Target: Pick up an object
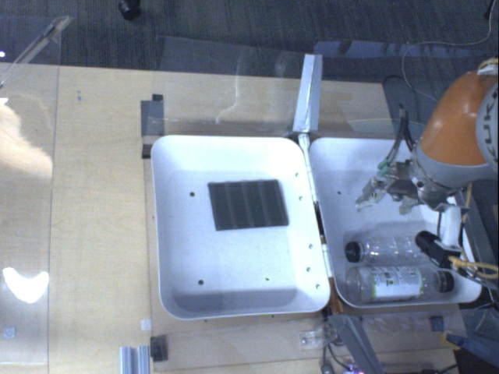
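The pincer (387, 187) is hovering with fingers spread and nothing between them over the right bin (343, 162), above two clear plastic bottles (390, 267) lying near its front wall. It should be descending centred across one bottle's body, fingers straddling its width.

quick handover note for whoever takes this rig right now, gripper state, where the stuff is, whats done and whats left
Gripper: hangs over the upper part of the right bin, nothing visible between its fingers; open or shut can't be told from this view.
Objects: two clear plastic bottles lie on their sides near the right bin's front edge, the upper bottle with a black cap, the lower bottle with a label. A dark ribbed rectangular pad lies flat in the left bin.
Done: nothing picked up.
Left: descend on an object, probably one of the bottles, grip and lift it.
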